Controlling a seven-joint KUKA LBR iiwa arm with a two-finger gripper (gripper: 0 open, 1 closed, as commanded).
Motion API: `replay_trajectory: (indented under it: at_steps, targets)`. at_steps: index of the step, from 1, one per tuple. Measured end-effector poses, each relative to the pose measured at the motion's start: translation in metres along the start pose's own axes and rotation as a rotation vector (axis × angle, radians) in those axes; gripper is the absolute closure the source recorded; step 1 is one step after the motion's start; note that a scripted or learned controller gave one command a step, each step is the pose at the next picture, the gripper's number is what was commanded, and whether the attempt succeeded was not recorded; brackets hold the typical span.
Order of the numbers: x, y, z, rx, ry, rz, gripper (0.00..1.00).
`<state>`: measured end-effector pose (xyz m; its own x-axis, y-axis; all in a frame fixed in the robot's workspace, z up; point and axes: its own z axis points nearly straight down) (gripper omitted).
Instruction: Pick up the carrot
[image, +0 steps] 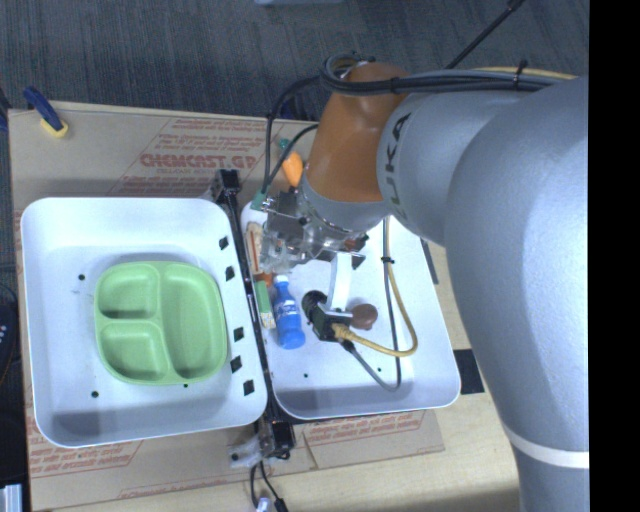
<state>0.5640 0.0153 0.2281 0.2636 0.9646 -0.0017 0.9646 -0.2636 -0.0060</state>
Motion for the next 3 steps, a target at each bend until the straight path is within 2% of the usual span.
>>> replay_trajectory:
  at_steps: [1, 2, 3]
  targets:
    - [-0.034, 0.030, -0.093, -0.004, 0.000, -0.167, 1.00]
    - [0.000, 0.001, -0.013, -0.002, 0.000, -0.486, 1.00]
    - [-0.055, 0.029, -0.019, -0.006, -0.002, -0.733, 1.00]
